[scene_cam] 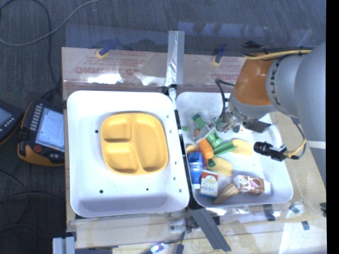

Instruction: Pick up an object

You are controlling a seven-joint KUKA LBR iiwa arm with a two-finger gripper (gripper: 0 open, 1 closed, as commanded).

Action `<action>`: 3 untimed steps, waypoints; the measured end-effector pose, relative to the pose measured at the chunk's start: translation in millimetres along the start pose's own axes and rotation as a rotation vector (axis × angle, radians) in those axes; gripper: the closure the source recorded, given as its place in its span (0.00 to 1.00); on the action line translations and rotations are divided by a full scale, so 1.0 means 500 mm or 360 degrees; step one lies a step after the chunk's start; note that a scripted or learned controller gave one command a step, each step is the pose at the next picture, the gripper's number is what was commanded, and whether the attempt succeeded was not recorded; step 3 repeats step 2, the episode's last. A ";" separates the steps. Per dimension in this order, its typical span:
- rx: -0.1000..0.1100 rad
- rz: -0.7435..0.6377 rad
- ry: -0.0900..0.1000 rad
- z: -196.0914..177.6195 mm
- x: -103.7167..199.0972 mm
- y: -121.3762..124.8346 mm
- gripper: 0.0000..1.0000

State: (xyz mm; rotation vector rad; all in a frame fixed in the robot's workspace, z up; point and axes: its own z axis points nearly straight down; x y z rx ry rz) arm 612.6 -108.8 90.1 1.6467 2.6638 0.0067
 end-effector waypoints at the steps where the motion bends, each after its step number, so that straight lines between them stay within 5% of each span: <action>1: -0.0005 0.0000 0.0005 -0.021 0.002 0.003 1.00; 2: 0.0025 0.0244 0.0008 -0.263 0.062 0.095 1.00; 3: 0.0025 0.0244 0.0008 -0.263 0.062 0.095 1.00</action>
